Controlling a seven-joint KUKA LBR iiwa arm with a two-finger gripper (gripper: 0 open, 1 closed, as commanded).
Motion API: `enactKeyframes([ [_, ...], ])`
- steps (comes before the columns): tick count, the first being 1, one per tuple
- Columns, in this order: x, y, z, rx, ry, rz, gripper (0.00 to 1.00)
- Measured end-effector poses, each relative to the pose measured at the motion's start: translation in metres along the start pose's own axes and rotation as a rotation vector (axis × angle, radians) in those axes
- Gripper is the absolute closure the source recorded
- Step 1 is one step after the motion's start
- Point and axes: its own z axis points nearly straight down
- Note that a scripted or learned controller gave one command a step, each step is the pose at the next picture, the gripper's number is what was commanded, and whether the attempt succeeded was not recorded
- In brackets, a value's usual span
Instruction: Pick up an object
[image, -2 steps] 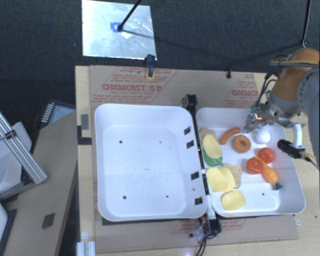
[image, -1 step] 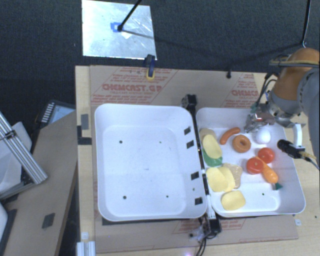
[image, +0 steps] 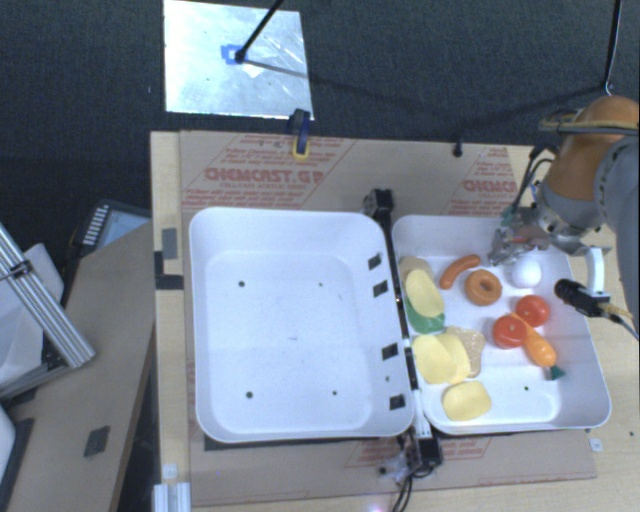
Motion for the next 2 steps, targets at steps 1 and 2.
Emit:
enactKeyframes([
  [1, 0.0, 0.0, 0.0, 0.0, 0.0, 0.0, 1.0],
  [2, 0.0, 0.0, 0.0, 0.0, 0.0, 0.0, 1.0],
])
